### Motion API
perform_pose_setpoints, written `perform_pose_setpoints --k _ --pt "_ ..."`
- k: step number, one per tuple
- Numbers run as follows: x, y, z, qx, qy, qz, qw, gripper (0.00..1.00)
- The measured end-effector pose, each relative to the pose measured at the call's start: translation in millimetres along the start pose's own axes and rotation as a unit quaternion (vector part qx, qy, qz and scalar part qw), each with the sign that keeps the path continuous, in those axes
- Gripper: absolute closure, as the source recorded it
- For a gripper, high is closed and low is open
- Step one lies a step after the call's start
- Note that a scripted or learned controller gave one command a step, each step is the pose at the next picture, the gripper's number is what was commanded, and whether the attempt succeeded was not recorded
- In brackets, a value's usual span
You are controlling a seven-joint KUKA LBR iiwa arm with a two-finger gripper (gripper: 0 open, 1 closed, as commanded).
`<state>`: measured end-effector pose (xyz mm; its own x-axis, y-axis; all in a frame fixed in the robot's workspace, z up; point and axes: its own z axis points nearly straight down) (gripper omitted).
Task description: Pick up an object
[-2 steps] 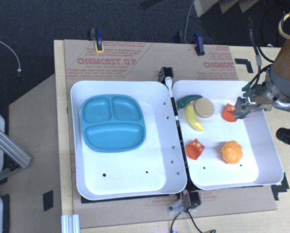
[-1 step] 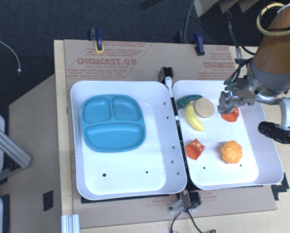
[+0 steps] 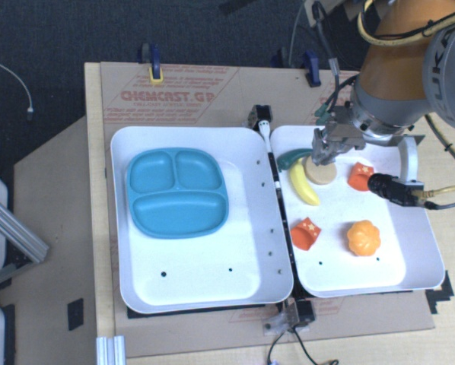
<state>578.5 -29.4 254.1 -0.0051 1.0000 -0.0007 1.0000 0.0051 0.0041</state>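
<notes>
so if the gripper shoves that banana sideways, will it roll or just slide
The banana is curved and lies flat, so it would probably slide or pivot rather than roll. The white bin looks smooth, so little should resist. It touches the tan disc, which may get nudged too.

Bright even light, soft shadows, slightly grainy

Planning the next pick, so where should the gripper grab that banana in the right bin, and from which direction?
Take the banana across its narrow middle, coming straight down. It lies flat, running from upper left to lower right, so close the fingers across that line. The tan disc crowds its upper end.
</notes>
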Motion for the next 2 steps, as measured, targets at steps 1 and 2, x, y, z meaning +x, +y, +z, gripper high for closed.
perform_pose_setpoints --k 1,2 --pt "55.2 26.9 9.5 0.0 0.0 0.0 1.0 1.0" --pt "106.9 39.5 5.8 0.0 0.0 0.001 1.0 1.0"
